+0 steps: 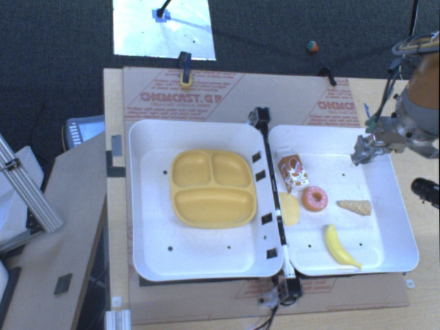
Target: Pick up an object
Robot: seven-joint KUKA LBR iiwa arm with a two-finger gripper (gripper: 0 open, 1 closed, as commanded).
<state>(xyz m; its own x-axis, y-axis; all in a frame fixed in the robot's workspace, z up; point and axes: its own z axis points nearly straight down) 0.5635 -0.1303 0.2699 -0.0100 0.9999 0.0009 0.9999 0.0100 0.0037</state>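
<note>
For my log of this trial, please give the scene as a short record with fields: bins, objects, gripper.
left bin: yellow divided plate
right bin: snack packet, pink donut, banana, tan wedge, pale yellow disc
gripper: above the right bin's far right part, apart from all objects
held: nothing seen

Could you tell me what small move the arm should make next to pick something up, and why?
Probably shift the end effector toward the camera and lower it over the wedge-shaped piece. It sits at the right bin's far side, with nothing visibly between its tips, and that piece lies nearest, apart from the donut.
</note>
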